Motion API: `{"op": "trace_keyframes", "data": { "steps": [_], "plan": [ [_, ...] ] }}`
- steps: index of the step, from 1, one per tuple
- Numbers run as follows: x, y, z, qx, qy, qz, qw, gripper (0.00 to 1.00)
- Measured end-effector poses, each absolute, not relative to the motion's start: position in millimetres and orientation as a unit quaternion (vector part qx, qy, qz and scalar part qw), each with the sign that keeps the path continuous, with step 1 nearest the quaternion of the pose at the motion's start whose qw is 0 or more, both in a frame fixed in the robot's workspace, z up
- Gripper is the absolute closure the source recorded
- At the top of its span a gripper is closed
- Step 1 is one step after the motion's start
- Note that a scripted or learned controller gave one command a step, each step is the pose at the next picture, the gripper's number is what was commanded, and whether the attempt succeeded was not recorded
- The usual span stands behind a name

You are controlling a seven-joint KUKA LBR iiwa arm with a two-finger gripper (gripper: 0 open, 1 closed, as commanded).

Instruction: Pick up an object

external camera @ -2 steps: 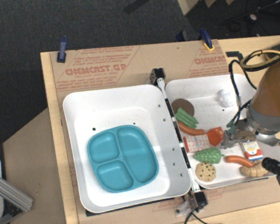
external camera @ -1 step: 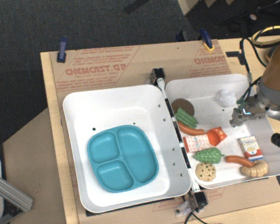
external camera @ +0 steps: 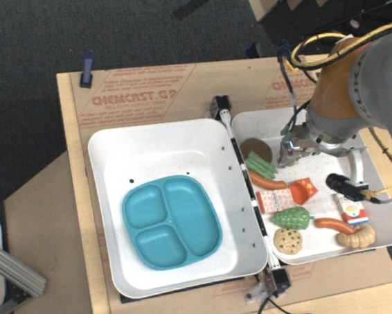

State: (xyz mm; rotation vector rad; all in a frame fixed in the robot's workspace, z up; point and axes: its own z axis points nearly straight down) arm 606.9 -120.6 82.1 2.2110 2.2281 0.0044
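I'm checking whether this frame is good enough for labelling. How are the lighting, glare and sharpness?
Camera view: even, soft light with only faint shadows under the teal tray; the left white bin is bright but not blown out; the toy food, such as the cookie, is slightly soft but recognisable; the gripper area is dark and cluttered.

Red print reading "CHEMCAST GP" runs across the far part of the brown protective sheet (external camera: 140,89) covering the bench; smaller lines are illegible
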Motion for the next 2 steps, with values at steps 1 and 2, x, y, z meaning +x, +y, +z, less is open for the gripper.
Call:
{"op": "trace_keyframes", "data": {
  "steps": [1, 2],
  "plan": [
    [546.2, -159.8, 84.4, 0.709, 0.705, -0.0021, -0.002, 0.00],
    [598.7, -181.6, 115.5, 0.706, 0.708, 0.0012, 0.004, 0.00]
  ]
}}
